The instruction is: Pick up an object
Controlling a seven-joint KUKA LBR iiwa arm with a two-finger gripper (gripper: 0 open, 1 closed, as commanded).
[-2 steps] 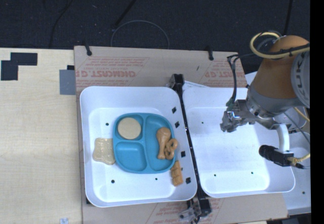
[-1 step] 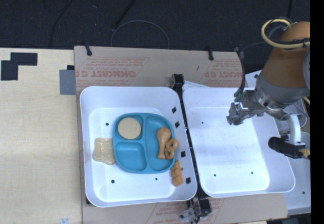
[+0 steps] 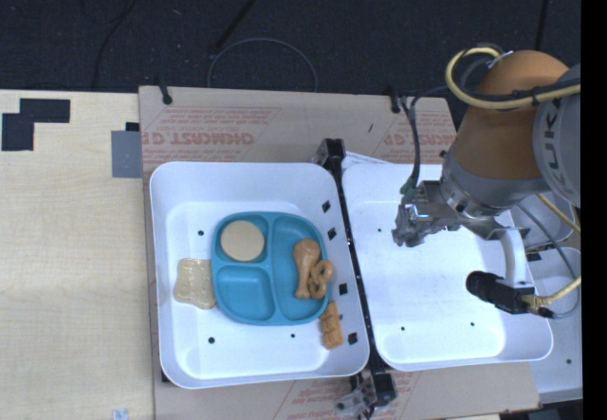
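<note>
The bench of pale wood carries a brown cardboard sheet with mirrored red print, and on that sheet sit two shallow white bins side by side, joined along a black divider. The grey arm, with its orange band, leans in from the right above the right bin, and yellowish and black cables loop round it. The left bin holds the blue divided tray, which lies flat a little right of the bin's middle. Low on the arm, the gripper hangs over the upper left part of the right bin, close to the divider; from above its metal parts blur together, so I cannot tell how the gripper is set, and nothing can be seen in its grasp. In the tray's upper left compartment rests a round tan disc, like a flat biscuit. The tray's right compartment holds a brown chicken-leg shape with a small pretzel-like piece touching its right side. Just outside the tray's left edge, touching it, lies a pale beige toast-like slab on the bin floor. Below the tray's lower right corner, near the divider, lies a small orange-brown ridged piece.
</note>
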